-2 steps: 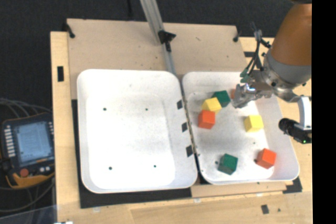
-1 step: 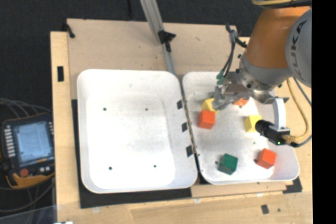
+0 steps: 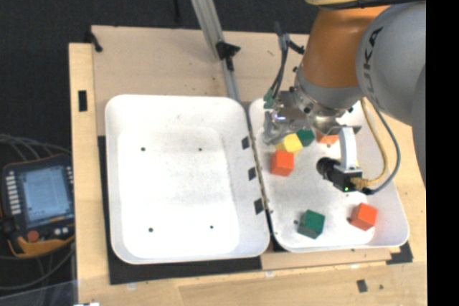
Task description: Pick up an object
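My gripper (image 3: pixel 281 127) hangs over the upper left part of the right bin (image 3: pixel 387 222), below the orange wrist band. Directly beside it lie a yellow block (image 3: pixel 292 143) and a small green block (image 3: pixel 305 136). An orange block (image 3: pixel 282 162) lies just below the yellow one. A second orange piece (image 3: pixel 328 139) peeks out under the wrist. Lower in the bin rest a green block (image 3: pixel 311 223) and an orange-red block (image 3: pixel 363 216). Nothing is seen between the fingers.
The left bin (image 3: pixel 179 175) lies beside the right one, with black clips along the shared edge. A slanted metal pole (image 3: pixel 204 11) rises behind the bins. A black camera unit (image 3: pixel 337 174) hangs off the wrist. A handheld pendant (image 3: pixel 39 197) sits at far left.
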`<action>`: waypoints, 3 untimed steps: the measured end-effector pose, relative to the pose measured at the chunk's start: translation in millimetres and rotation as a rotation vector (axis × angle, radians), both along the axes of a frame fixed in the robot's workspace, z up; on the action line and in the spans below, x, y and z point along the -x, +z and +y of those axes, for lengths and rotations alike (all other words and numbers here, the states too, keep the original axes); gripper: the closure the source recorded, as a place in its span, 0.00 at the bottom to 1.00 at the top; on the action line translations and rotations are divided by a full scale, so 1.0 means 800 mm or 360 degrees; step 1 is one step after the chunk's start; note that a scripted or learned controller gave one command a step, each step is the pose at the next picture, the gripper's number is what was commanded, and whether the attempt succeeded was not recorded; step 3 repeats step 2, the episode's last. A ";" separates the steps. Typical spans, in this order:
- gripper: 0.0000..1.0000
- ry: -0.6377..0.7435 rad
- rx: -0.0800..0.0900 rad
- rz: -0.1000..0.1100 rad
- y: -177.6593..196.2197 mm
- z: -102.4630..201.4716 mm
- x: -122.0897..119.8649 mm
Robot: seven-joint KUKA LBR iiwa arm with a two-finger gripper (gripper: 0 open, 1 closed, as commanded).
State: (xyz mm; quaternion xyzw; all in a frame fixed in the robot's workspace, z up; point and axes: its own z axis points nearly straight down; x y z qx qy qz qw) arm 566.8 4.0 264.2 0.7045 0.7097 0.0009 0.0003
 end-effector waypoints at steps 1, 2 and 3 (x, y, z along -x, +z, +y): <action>1.00 -0.0001 0.0001 -0.0001 0.000 0.062 -0.023; 1.00 -0.0002 0.0001 0.0000 -0.007 0.117 -0.041; 1.00 -0.0002 0.0001 0.0000 -0.007 0.117 -0.041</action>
